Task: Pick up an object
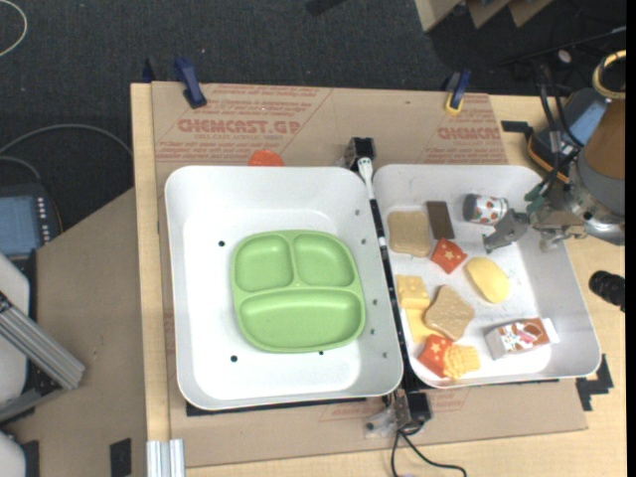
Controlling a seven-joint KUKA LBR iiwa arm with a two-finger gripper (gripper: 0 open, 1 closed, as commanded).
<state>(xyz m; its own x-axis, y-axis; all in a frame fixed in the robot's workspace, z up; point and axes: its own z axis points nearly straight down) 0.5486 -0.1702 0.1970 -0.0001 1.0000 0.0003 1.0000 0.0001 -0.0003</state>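
The arm reaches in from the right, and its gripper point(513, 229) hangs low over the right bin point(571, 306), just above the yellow lemon-shaped piece point(487, 278) and beside the small can point(484, 208). That is sensible: every pickable item sits here, loosely scattered, including the red piece point(448, 256), tan bread slice point(449, 312) and little carton point(518, 337). How the gripper is set I cannot tell, and I see nothing held. The left bin point(199, 266) carries a green divided plate point(296, 291), likely a drop-off spot.
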